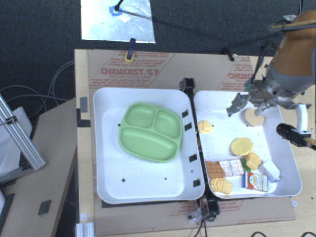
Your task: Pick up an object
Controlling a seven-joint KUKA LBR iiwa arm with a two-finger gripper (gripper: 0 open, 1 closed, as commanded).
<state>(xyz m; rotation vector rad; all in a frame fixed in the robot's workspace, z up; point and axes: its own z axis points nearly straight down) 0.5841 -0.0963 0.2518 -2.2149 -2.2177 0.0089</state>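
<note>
My gripper point(247, 107) hangs over the far part of the right bin point(284, 181), open, with nothing between its fingers. A round tan disc point(255, 119) lies just below and to the right of the fingertips. Further forward are a yellow round piece point(241, 145), a small orange piece point(253, 160), two waffle-like crackers point(215, 169) point(221, 185), a printed packet point(231, 167), a small carton point(255, 181) and a white block point(271, 170). A small yellow lump point(205, 127) sits near the bin's left wall.
The left bin point(106, 181) holds a green divided plate point(150, 132). A black divider with clips point(193, 147) runs between the bins. A black fitting point(292, 134) sticks in over the right bin's right rim. The arm's orange band point(296, 43) is above the far right corner.
</note>
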